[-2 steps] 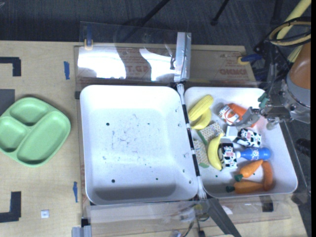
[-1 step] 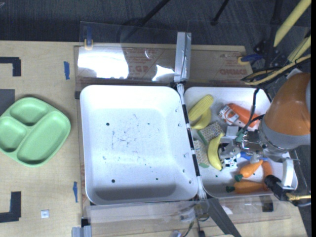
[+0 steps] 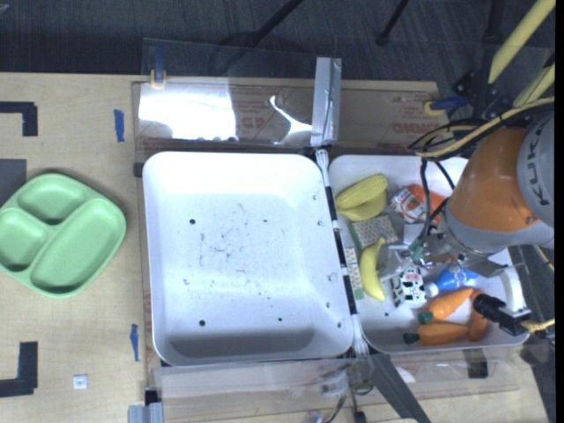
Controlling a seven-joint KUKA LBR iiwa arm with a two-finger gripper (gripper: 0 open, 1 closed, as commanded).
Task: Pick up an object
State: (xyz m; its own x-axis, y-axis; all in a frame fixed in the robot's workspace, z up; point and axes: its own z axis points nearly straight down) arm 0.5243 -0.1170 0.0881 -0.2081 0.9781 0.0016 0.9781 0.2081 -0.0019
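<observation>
So the bench [image 3: 70, 342] carries my two bins, and the left bin [image 3: 238, 254] has nothing to grasp. My arm [image 3: 502, 188] hangs low over the right bin [image 3: 467, 346], my gripper [image 3: 421, 256] down amid the clutter; I cannot tell its state. At its nine o'clock lies the banana [image 3: 372, 270], at five the carrot [image 3: 451, 303], at eleven the yellow corn [image 3: 362, 196]. Nothing looks lifted yet: the grasp and raise remain, I judge.
</observation>
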